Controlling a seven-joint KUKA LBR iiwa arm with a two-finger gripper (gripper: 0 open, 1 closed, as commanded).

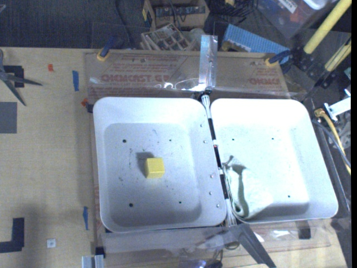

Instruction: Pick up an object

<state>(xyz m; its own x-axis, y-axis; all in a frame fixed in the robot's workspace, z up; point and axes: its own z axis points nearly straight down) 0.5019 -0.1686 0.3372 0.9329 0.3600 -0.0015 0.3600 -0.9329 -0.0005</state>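
The near rims of two shallow white plastic bins sit closest to the camera on the wooden desk [44,166], side by side and touching along a shared seam. The left bin [111,121] holds a small yellow cube [155,167], resting flat on the floor near the middle, apart from every wall; judged an easy pick, with room on all sides. The right bin [290,121] holds a limp pale greenish strip [241,188] lying against its left wall, close to the seam. State of the jaws: cannot tell. No pick is yet made.
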